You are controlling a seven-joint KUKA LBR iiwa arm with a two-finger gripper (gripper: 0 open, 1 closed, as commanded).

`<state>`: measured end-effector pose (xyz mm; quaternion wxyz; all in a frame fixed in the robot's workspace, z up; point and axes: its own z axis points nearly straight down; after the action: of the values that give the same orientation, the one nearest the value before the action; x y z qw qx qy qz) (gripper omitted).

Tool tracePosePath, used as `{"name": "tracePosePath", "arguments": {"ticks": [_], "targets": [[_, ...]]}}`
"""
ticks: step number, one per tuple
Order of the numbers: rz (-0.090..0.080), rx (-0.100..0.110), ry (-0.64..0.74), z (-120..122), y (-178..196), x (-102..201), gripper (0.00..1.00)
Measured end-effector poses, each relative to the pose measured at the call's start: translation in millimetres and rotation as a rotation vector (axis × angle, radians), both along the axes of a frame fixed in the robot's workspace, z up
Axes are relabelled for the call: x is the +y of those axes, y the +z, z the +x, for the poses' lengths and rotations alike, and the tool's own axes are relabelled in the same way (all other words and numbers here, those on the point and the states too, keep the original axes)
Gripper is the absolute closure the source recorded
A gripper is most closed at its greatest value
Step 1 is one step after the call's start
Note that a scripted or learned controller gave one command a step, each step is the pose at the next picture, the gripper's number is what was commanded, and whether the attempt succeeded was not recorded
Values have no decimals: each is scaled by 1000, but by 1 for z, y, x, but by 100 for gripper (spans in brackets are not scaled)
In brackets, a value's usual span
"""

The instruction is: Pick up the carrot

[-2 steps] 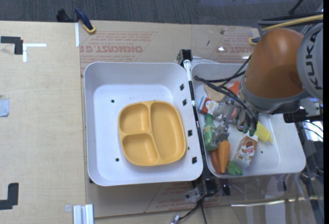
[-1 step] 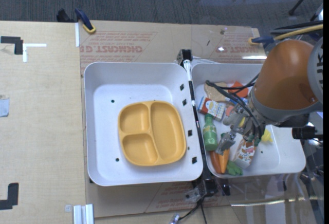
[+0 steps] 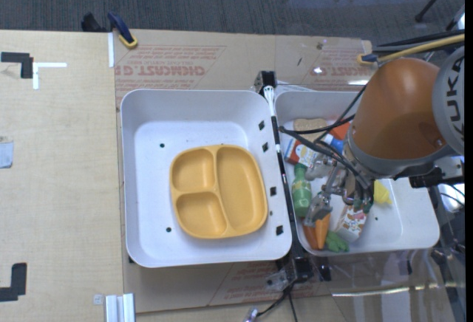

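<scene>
The carrot (image 3: 318,232) is orange with a green leafy end (image 3: 337,243). It lies at the front left of the right bin (image 3: 414,228). My gripper (image 3: 340,202) hangs just above and behind it, under the orange wrist band. Its fingers stand apart with nothing gripped between them. The left fingertip (image 3: 322,204) is close over the carrot's upper end. The arm hides much of the bin's middle.
A green bottle (image 3: 301,191) lies against the right bin's left wall, beside the carrot. A white packet (image 3: 352,223) and a yellow item (image 3: 382,193) sit close by. The left bin (image 3: 140,165) holds a yellow divided plate (image 3: 219,190).
</scene>
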<state>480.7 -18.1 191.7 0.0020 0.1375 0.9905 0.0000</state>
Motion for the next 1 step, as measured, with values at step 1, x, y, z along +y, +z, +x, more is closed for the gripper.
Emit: {"name": "tracePosePath", "arguments": {"ticks": [1], "targets": [[1, 3, -306, -2, -54, -80, 0]]}}
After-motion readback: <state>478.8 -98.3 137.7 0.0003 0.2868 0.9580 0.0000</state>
